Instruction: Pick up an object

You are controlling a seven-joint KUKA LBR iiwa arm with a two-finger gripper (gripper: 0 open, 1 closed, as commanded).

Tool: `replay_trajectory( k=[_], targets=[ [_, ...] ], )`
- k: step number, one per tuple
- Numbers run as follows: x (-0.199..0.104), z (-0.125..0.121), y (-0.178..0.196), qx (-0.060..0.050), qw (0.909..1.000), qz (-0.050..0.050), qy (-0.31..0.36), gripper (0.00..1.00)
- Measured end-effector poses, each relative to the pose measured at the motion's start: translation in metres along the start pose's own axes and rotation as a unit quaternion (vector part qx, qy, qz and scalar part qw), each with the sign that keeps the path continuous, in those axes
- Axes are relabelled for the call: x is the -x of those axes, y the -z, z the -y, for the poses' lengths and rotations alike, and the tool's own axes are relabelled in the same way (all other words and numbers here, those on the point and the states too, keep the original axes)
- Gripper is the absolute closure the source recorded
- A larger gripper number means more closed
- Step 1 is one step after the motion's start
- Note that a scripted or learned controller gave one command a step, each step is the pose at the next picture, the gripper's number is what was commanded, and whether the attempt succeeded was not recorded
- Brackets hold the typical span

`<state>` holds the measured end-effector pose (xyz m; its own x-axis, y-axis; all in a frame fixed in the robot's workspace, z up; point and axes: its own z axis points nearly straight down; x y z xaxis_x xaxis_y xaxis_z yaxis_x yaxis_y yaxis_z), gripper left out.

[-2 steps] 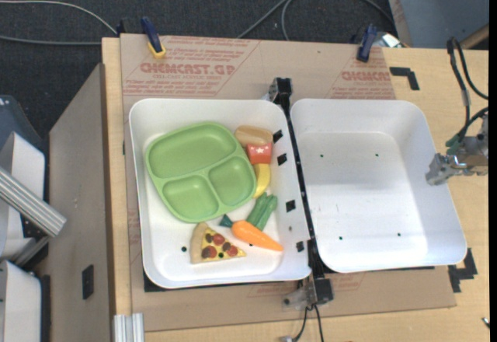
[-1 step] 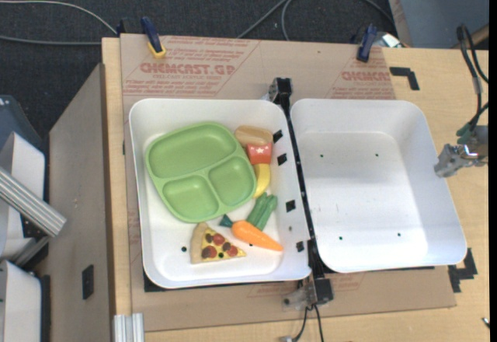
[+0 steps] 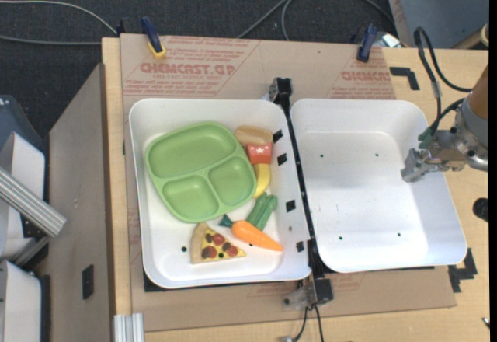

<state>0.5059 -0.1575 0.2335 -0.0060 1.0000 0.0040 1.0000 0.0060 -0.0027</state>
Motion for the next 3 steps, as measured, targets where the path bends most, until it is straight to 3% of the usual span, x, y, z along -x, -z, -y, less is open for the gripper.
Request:
replay_trajectory(
  k=[1,3],
  targets=[
    [-0.054,-0.007,-0.008,0.0,1.0,0.0,0.0,1.0],
    [-0.156,0.005,0.004,0.002,1.0,0.001,0.0,1.0]
  ],
)
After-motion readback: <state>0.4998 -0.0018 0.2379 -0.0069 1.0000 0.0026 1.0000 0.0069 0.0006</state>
